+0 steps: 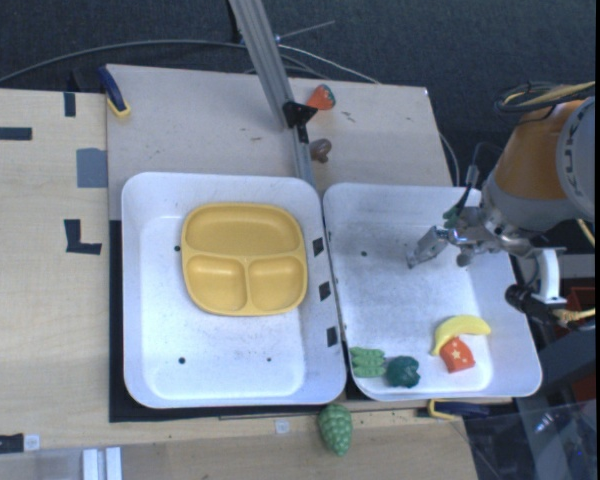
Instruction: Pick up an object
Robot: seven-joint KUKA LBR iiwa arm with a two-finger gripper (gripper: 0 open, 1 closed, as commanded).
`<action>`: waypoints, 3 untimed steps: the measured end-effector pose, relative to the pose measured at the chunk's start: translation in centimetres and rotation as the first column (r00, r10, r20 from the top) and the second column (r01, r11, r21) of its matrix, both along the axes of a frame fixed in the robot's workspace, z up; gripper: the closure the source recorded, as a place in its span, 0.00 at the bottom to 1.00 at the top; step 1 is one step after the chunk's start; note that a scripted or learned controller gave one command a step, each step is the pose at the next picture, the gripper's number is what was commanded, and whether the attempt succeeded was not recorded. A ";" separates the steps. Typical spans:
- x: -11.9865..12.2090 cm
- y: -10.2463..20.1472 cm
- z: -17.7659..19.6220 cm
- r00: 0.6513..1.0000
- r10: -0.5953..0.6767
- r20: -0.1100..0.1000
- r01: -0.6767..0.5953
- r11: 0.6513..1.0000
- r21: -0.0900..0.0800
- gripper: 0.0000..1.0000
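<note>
Your candidates lie in the right bin [380,218], along its near edge: a yellow banana [463,327], its long axis running left to right and bowed upward, touching a red piece [458,355] just below it. To their left sit two green pieces [368,361] [403,371], side by side. No readable writing anywhere. The gripper [442,246] hangs over the bin's far right, fingers spread, holding nothing. The left bin [140,268] holds a yellow tray [245,258].

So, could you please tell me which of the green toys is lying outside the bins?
The bumpy light-green one, on the bench below the bins' front edge. The other two green pieces lie inside the right bin.
</note>
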State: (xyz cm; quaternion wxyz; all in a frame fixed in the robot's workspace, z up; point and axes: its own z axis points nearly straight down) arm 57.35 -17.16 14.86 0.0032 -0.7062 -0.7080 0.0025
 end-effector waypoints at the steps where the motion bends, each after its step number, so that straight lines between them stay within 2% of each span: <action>1: -0.2 0.1 -5.4 1.000 -0.001 0.001 0.001 1.000 -0.001 0.00; 2: 0.0 0.2 -4.1 1.000 0.001 0.005 -0.001 1.000 0.000 1.00; 3: 0.5 0.3 0.2 1.000 -0.001 0.011 0.001 1.000 -0.001 1.00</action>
